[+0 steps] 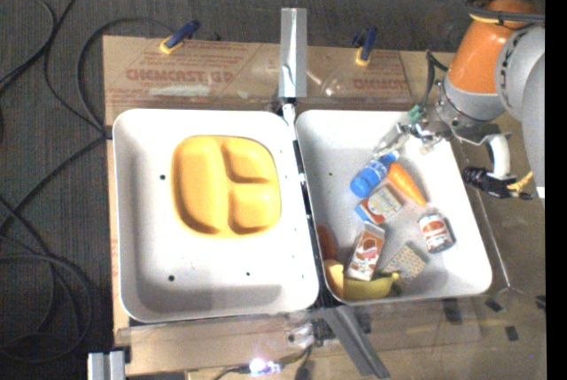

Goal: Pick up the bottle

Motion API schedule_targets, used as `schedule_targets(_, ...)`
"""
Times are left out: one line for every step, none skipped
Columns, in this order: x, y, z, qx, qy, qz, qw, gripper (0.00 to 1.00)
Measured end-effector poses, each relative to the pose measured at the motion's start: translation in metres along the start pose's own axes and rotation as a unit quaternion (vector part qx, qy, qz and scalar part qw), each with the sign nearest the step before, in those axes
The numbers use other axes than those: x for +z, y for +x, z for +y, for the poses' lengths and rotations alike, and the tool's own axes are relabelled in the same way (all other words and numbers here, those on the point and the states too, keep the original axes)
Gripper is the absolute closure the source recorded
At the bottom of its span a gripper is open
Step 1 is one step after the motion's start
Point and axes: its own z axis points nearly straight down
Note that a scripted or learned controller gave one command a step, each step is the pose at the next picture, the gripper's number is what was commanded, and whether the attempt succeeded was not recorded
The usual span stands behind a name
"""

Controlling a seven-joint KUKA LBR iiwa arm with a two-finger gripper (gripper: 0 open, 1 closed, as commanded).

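Currently, right bin (461, 267) is holding everything: the bottle (370, 175), blue-capped, is lying untouched near its middle beside a carrot (406, 182). Gripper (415, 132) is hovering just above-right; fingers' spread cannot be told. Grasp and lift are remaining.

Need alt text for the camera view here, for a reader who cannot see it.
The gripper hovers over the right bin's far edge, just above the blue-capped bottle, which lies among a carrot, a small can, a carton and a banana. The left bin holds a yellow divided tray.
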Motion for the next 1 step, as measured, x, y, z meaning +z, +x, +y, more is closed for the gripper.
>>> schedule_targets(-0.0090,0.0000,0.0001,0.000,0.000,0.000,1.0000,1.00)
